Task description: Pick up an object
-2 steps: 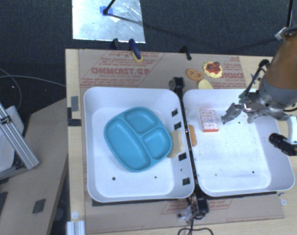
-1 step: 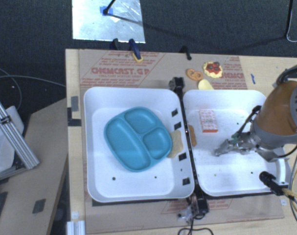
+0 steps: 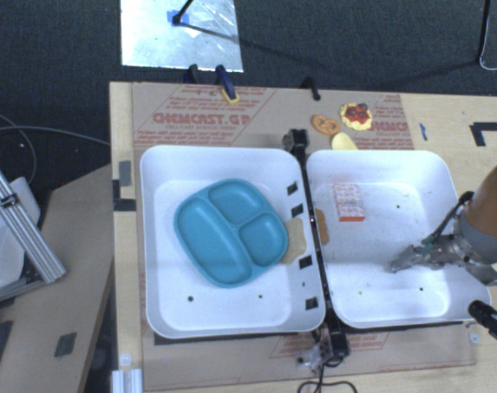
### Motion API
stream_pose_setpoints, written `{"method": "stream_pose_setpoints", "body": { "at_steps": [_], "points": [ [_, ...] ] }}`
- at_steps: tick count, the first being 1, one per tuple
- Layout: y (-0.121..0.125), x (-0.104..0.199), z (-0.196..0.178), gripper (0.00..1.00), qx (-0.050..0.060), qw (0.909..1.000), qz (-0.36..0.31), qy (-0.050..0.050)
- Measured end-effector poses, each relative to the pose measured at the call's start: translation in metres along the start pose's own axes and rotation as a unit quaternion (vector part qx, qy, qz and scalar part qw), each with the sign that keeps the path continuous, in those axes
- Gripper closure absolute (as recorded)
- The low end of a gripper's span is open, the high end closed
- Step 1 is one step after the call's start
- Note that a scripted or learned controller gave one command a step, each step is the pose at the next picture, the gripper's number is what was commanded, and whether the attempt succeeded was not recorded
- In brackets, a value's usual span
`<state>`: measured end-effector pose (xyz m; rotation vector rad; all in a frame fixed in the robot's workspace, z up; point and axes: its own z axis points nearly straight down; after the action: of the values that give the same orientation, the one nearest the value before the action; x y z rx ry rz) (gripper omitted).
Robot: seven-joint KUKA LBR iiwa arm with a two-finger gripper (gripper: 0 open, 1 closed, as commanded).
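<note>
In the camera view, the grey arm reached in from the right edge and sloped down into the right white bin (image 3: 428, 170), its two-finger gripper (image 3: 399, 262) low over the bin floor near the right wall. The thin metal fingers (image 3: 412, 257) pointed left towards the bin's middle; whether they stood apart or closed could not be told, and nothing showed between them.

A small red-and-white flat packet (image 3: 349, 202) lay on the right bin's floor near its back edge, left of centre and well apart from the gripper. The left white bin (image 3: 162, 219) held a blue, three-compartment plastic plate (image 3: 231, 232) at its centre, with a tan flat piece (image 3: 295, 241) at the plate's right side against the divide between the bins. Behind the bins, on the brown cardboard sheet (image 3: 191, 113), sat small toy foods (image 3: 356, 116) near the right bin's back edge.

The right bin's floor lay mostly bare ahead of the gripper, towards its left and front walls.
</note>
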<state>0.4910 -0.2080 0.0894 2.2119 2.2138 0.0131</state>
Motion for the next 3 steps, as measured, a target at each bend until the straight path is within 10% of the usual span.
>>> {"method": "stream_pose_setpoints", "body": {
  "at_steps": [1, 2, 3],
  "points": [
    [0.055, 0.092, 0.002, 0.00, 0.000, 1.0000, -0.005, 0.000],
    [0.101, 0.157, -0.101, 0.00, -0.001, 1.0000, -0.006, 0.002],
    [0.162, 0.211, -0.094, 0.00, 0.003, 1.0000, -0.005, 0.002]
  ]
}}
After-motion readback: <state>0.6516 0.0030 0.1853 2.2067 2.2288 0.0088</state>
